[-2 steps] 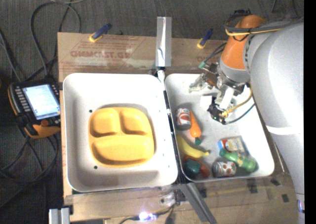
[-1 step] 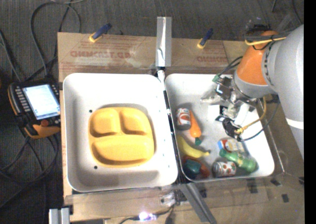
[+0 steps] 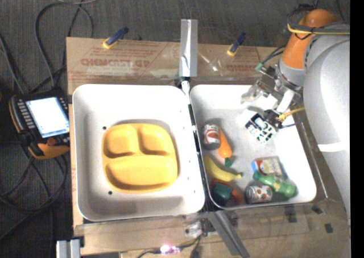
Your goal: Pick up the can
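Note:
A small red and white can (image 3: 211, 135) sits in the right bin (image 3: 227, 100), close to its left wall and touching the carrot. A second can (image 3: 260, 194) with a red and white label lies on its side at the bin's front edge, beside a green bottle. My gripper (image 3: 259, 89) hangs over the far right part of that bin, well away from both cans, above bare white floor.
Also in the right bin are an orange carrot (image 3: 225, 146), a banana (image 3: 222, 171), a red and green pepper (image 3: 223, 192), a green bottle (image 3: 278, 184) and a small packet (image 3: 268, 166). The left bin (image 3: 85, 137) holds a yellow divided tray (image 3: 140, 155).

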Tool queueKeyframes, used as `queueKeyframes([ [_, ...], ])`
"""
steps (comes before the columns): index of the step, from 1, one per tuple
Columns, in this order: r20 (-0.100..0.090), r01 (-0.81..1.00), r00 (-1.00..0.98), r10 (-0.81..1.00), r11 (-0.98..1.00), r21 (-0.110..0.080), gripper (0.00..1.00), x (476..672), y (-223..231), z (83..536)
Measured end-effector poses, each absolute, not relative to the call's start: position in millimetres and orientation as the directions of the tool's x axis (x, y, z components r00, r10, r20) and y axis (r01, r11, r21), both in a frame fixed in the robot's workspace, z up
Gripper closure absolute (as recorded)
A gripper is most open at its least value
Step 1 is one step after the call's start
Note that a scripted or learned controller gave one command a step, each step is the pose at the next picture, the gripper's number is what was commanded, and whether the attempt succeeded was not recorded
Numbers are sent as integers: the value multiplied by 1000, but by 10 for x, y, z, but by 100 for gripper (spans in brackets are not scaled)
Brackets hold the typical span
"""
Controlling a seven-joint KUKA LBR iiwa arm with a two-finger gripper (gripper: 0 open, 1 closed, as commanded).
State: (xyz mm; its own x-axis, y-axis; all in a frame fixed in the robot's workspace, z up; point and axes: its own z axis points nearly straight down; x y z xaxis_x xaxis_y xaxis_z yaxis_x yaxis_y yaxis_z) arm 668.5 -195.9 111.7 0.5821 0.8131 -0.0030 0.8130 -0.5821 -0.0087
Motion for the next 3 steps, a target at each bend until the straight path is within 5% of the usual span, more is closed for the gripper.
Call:
queueKeyframes([
  [1, 4, 838, 545, 838, -545, 22, 0, 6105, -1771, 960],
  [2, 9, 839, 544, 839, -544, 22, 100, 6118, -1748, 1052],
  [3, -6, 538, 843, 538, -843, 0, 100, 5724, -1695, 2079],
])
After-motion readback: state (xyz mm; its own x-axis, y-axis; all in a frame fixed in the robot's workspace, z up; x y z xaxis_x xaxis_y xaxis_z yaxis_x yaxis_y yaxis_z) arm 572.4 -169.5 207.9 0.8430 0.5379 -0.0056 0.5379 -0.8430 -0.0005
